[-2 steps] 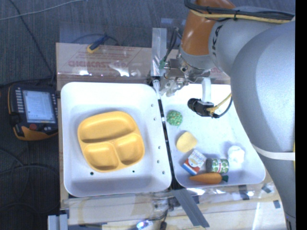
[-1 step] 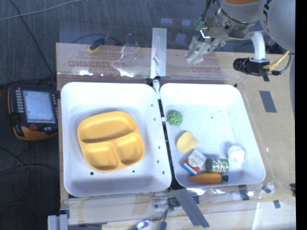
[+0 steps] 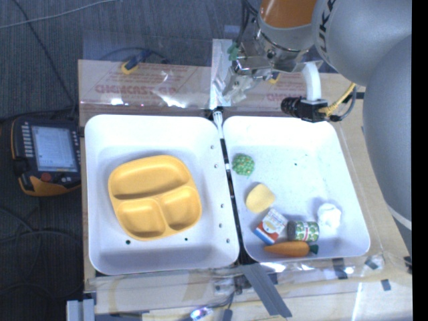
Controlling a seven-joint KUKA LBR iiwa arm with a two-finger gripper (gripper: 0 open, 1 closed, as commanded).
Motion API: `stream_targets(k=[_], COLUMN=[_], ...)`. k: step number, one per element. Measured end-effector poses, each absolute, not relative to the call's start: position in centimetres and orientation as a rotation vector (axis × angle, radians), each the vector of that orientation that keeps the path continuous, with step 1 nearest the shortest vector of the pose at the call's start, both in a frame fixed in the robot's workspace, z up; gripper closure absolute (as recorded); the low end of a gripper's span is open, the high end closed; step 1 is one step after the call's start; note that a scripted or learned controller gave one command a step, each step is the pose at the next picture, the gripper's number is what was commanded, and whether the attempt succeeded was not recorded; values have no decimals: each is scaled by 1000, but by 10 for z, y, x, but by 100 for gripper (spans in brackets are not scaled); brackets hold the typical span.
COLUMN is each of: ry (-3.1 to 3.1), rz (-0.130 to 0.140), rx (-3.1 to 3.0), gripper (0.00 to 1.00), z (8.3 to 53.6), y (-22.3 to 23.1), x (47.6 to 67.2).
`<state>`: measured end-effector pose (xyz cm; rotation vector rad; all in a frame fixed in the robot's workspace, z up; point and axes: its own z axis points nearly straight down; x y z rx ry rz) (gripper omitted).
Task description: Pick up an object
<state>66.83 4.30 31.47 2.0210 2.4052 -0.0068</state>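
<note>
Gripper (image 3: 235, 89) is seen raised above the far rim where the two bins meet, hung from the arm (image 3: 348, 25) reaching in from the right; whether anything is held cannot be told. Well below it, in the right bin (image 3: 334, 152), the green ball (image 3: 243, 164), yellow piece (image 3: 260, 197), carton (image 3: 270, 226), can (image 3: 304, 231) and carrot (image 3: 289, 249) are seen lying.

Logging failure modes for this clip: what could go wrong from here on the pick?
The carton, can and carrot lie crowded together near the right bin's front wall, so a grab there may catch two items or slip. The gripper sits above the bins' back edge and could clip a rim on descent.
</note>
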Motion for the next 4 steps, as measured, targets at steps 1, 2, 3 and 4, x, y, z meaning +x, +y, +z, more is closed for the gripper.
stream_targets(k=[1, 2, 3, 4], ry=[2496, 2623, 2650, 2699], rz=[-4, -3, -2, -3], rx=[1902, 1729, 1680, 1607], gripper=[100, 100, 100, 100], z=[400, 352, 435, 415], y=[-30, 36, -36, 27], x=[620, 604, 599, 618])
